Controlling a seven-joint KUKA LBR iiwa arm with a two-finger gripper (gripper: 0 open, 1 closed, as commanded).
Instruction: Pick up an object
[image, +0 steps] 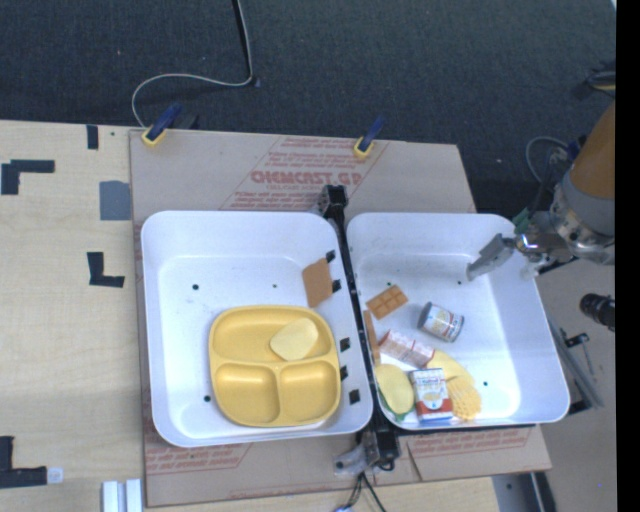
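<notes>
The grey two-finger gripper (490, 260) hangs over the upper right part of the right shallow white bin (500, 235), its slim grey tip slanting down to the left; whether the jaws are open or closed cannot be told, and nothing is seen between them.

Nearest to it lies the small silver metal can (440, 322), on its side near the middle of the right bin, its long axis running left to right with a slight downward tilt toward the right, apart from the gripper. To the can's left sits a small tan waffle-patterned block (386, 300), its long side slanting up to the right. Below that lies a pale pink wrapped packet (405, 349), long axis left to right. Along the bin's near edge crowd a green and yellow oval piece (394, 389), a small white and red carton (430, 392) and a yellow corn-like piece (464, 398), touching one another.

In the left white bin (175, 250) a yellow plastic divided tray (273, 366) carries a pale yellow oval chip (293, 342); a brown flat card piece (319, 282) leans by the dividing wall. Both bins rest on a brown cardboard sheet (290, 175) on the table (60, 320).
</notes>
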